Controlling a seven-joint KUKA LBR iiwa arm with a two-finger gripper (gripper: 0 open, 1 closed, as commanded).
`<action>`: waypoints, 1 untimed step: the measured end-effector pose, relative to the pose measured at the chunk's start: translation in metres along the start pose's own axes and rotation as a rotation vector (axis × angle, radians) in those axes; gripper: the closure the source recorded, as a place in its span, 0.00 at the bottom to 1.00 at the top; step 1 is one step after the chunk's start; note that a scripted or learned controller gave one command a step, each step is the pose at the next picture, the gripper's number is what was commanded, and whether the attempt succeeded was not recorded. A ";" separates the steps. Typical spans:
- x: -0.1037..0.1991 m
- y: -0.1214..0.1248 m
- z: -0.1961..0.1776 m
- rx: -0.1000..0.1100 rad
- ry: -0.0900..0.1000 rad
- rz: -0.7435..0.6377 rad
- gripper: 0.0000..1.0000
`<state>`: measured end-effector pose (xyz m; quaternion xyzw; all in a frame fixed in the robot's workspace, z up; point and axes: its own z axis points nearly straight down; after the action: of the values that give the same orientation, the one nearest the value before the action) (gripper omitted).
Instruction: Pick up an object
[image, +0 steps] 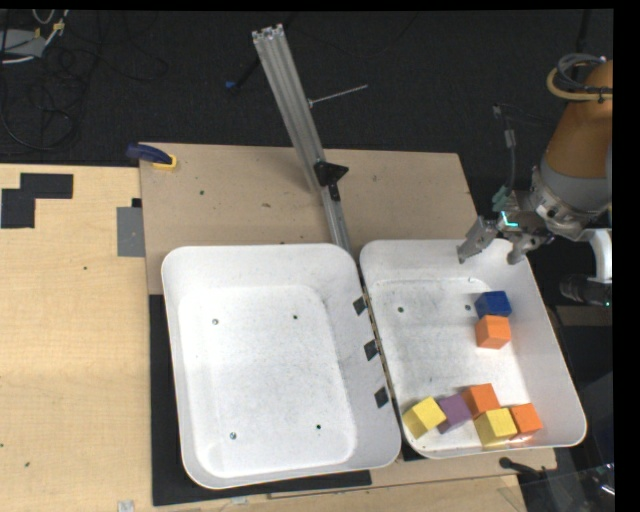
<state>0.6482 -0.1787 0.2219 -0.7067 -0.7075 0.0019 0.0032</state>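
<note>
Evidently poised for a descent, the pincer (494, 243) hangs with fingers apart and nothing between them over the right bin's (430, 262) far rim, near the blue cube (493, 302).

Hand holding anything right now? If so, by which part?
Nothing is held. The hand is open above the right bin's far rim, fingers spread with only air between them. The blue cube and orange cube lie untouched below.
</note>
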 end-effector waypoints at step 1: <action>0.001 0.001 -0.003 -0.004 -0.002 -0.004 0.00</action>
<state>0.6493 -0.1781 0.2246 -0.7053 -0.7089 0.0012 0.0013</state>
